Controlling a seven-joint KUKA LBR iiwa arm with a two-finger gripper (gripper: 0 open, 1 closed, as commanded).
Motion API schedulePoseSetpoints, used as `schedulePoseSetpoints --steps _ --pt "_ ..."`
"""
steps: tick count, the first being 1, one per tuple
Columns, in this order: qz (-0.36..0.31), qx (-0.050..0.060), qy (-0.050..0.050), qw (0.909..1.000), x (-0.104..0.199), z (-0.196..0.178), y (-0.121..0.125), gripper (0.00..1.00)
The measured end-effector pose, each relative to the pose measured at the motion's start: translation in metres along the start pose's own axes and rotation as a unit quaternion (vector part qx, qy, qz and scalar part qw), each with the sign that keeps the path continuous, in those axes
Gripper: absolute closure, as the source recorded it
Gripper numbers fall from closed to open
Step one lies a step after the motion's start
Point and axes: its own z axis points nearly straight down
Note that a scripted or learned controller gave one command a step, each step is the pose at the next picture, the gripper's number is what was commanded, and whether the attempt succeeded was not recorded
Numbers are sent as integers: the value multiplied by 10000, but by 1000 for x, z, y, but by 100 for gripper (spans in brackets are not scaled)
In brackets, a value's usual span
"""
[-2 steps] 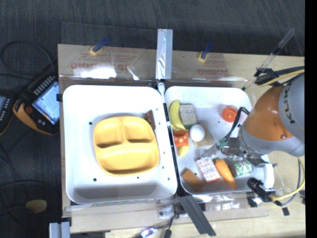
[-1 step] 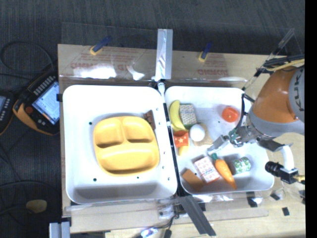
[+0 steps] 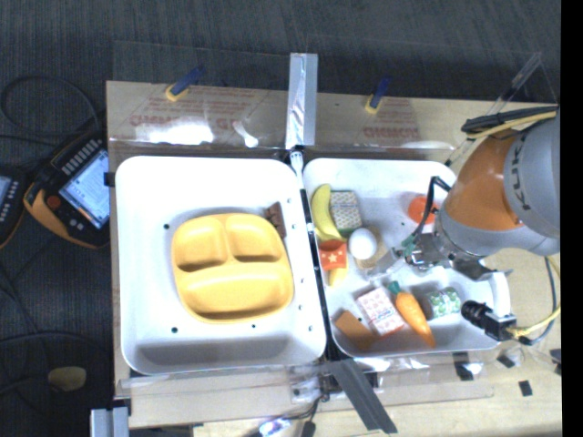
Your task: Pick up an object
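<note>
We cannot tell how our fingers point(image 3: 412, 253) stand, and the carrot point(image 3: 412, 310) and egg point(image 3: 363, 243) crowding them could get knocked aside.

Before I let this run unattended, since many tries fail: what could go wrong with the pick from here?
The right bin is crowded: the carrot, small box and green packet lie tightly together, so the tool may nudge or catch two. The egg could roll away. The banana hugs the bin wall, leaving little room.
</note>
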Motion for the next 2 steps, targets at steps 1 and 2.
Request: schedulePoseSetpoints --steps 1,2 --pt "-22 -83 -39 10000 -8 6 -40 0" --pt "-22 -96 -41 9999 -8 -4 -39 100"
